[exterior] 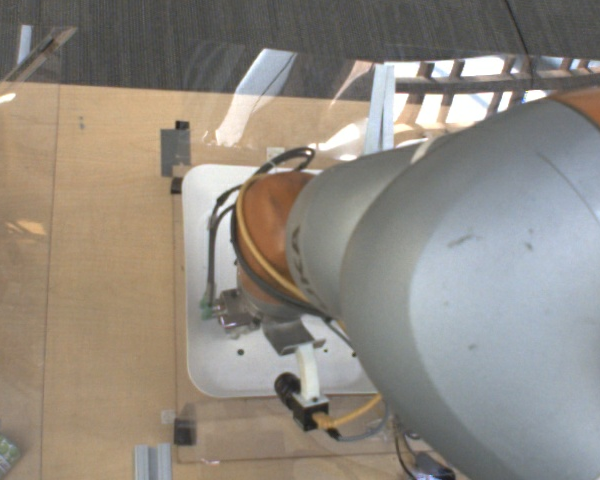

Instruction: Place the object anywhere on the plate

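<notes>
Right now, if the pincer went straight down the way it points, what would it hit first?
Probably the floor of the shallow white bin. The grey arm with the orange band hangs over that bin, wrist pointing down, and covers the pincer's tips and whatever lies beneath, so depth is uncertain.

My grey arm [460,298] reaches in from the right and covers most of the white bin [205,268] on the wooden bench [80,268]. My orange band [270,208] sits over the bin, cables looping beside it.
</notes>
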